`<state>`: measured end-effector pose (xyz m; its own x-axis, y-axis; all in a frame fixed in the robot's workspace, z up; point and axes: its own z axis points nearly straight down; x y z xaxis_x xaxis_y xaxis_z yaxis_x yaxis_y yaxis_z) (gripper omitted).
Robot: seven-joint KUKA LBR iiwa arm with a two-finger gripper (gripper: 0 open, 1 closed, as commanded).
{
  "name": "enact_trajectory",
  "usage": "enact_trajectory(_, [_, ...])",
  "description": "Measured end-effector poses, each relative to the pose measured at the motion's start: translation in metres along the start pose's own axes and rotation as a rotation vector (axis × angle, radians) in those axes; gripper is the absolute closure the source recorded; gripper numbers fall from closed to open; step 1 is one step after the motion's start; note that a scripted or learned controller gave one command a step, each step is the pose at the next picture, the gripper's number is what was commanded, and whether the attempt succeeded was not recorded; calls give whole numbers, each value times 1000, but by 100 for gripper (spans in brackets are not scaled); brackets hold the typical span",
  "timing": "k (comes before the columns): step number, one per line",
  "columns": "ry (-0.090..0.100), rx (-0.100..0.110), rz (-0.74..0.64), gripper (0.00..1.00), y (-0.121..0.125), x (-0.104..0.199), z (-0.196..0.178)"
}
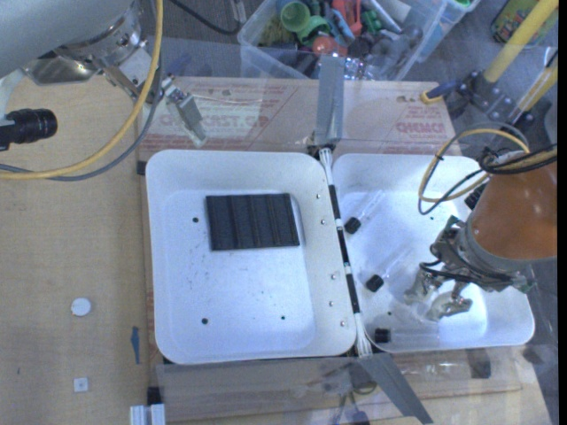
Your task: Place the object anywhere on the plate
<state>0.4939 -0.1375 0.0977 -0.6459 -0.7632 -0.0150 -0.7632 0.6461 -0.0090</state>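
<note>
Camera view: arm's hand (440,297) hangs low in right bin (496,330).

Lying flat under both bins: tan cardboard sheet with red print (266,113). Sitting behind it: clear plastic tub of bright toys (354,16). Trailing across bare wooden benchtop (62,255): yellow cable (133,131).

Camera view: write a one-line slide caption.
Gripper low over the right bin; dark ribbed plate lies in the left bin.
</note>
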Motion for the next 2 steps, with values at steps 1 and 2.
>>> enact_trajectory(1, [10, -6, -548, 100, 28, -26, 10])
enact_trajectory(2, [6, -15, -867, 100, 76, -70, -86])
